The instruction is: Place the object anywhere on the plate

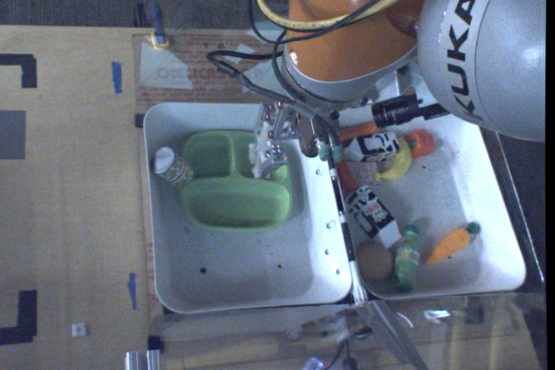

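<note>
Nearest you, the carrot (453, 243) and bottle (406, 256) lie in the right bin (499, 186). Farther in, the gripper (270, 153) hangs over the green plate (234, 204); you cannot tell whether it grips anything, so placement looks unfinished.

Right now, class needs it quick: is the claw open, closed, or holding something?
Claw: over the green plate in the left bin; open, closed or holding cannot be told from this view.

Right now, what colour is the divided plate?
Light green plate, shown in the camera view.
</note>
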Motion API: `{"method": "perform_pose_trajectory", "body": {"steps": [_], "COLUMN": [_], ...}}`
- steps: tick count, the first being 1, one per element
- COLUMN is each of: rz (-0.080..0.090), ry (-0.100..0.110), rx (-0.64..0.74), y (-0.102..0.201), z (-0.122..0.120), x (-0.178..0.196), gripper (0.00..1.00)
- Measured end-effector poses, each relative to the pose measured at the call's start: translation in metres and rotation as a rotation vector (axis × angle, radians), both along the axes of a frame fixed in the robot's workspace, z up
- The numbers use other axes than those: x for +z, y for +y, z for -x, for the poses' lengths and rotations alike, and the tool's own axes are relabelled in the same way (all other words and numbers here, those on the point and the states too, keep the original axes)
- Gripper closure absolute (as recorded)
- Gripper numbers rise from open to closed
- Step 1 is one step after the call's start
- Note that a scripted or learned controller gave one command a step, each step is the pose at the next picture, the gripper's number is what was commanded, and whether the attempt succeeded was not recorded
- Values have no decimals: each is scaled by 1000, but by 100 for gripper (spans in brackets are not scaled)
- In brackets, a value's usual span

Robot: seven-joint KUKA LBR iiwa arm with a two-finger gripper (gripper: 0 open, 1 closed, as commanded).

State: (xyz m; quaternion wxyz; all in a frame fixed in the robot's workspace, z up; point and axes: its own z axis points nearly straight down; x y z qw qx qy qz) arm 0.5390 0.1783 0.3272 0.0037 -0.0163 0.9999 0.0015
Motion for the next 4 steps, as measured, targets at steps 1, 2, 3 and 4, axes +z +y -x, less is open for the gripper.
{"method": "perform_pose_trajectory", "body": {"steps": [1, 2, 3, 4], "rz": [3, 2, 1, 2], "ry": [4, -2, -2, -3], "rx": [403, 267, 267, 345], "y": [-9, -37, -37, -6], "z": [46, -13, -13, -12], "x": [-82, -81, -81, -48], "gripper": [100, 100, 0, 0]}}
